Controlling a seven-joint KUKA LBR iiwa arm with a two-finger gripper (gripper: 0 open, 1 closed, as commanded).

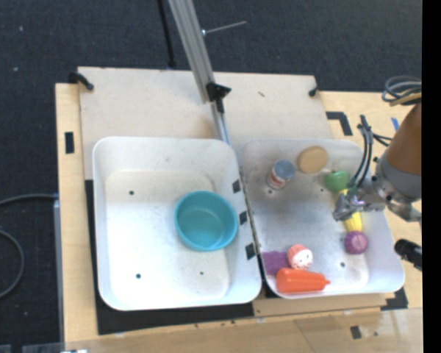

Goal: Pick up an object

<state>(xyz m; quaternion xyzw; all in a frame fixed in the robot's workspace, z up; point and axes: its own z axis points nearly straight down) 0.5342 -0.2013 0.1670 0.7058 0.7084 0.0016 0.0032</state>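
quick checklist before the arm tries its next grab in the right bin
1. End effector over the right white bin: ok.
2. Target under it: small yellow object, partly hidden: ok.
3. Neighbours crowd it, green object above, purple ball below: not ok.
4. Object between the fingers: cannot tell.
5. Blue plastic bowl sits apart in the left white bin: ok.

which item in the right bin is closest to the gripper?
The yellow piece, directly under the gripper at the right bin's right side. The green toy and purple ball sit a little farther; the rest lie well left.
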